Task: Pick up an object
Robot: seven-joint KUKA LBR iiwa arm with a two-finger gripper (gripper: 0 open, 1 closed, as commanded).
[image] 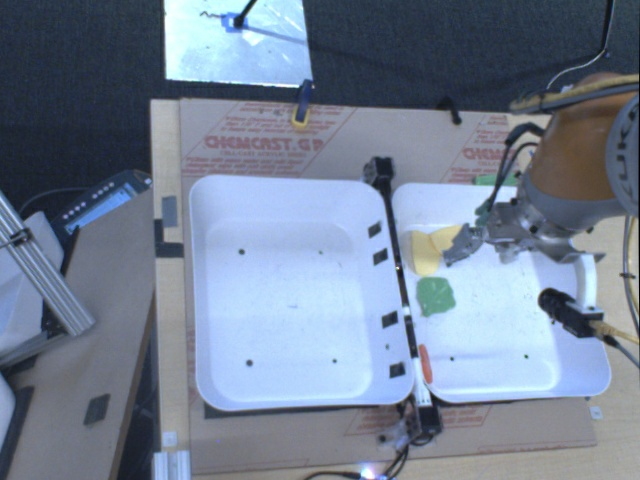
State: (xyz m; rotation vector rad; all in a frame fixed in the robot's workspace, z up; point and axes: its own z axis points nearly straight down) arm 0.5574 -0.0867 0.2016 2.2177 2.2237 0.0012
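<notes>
A flat yellow object [428, 249] lies in the left part of the right bin [500, 368]. Just below it rests a small green object [436, 295]. My gripper [462, 245] hangs over the yellow object's right edge, pointing left, with the grey and orange arm [580, 168] behind it. The gripper covers part of the yellow object, and I cannot make out whether anything is held.
The left bin [290, 288] sits beside the right one, with a black clip strip [395, 278] between them. A small orange-red piece [424, 361] lies at the divider near the front. Something green [492, 179] peeks out at the right bin's back edge by the arm.
</notes>
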